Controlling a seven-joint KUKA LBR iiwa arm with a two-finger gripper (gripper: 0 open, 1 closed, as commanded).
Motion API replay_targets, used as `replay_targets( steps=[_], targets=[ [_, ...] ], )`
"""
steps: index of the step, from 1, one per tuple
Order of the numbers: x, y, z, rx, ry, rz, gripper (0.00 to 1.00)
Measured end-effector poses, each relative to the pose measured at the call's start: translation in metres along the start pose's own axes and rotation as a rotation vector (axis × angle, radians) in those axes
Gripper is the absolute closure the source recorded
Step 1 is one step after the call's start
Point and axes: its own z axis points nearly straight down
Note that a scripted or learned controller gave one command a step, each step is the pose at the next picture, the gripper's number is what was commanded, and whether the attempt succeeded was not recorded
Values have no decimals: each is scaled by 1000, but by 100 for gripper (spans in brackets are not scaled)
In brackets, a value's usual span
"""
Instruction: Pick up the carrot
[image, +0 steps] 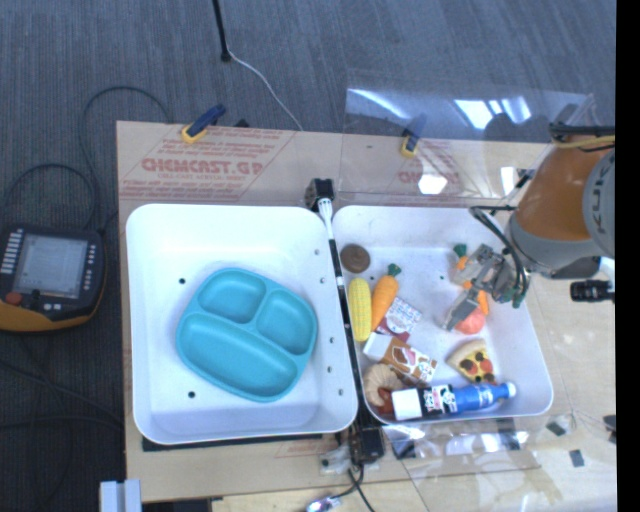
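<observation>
The grey two-finger pincer (484, 283), its grip state impossible to tell, hovers near the right bin's right edge, while the small orange plastic carrot (383, 298) lies toward the bin's left edge, long axis roughly upright.

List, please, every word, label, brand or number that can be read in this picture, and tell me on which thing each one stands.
"CHEMCAST GP": red print on the brown protective sheet behind the left bin, partly faint.
Bottle label in the right bin: print there, too small to read.
Small packet beside the carrot: red marks, too blurred to read.
Handheld pendant screen at left: nothing legible.
</observation>
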Motion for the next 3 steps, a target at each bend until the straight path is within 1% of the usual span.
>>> replay_targets(
  steps=[1, 2, 3],
  targets=[
    [-1, 1, -9, 4, -4, -3, 100],
    [11, 22, -126, 4, -6, 448, 100],
    [35, 112, -124, 6, 3, 582, 100]
  ],
)
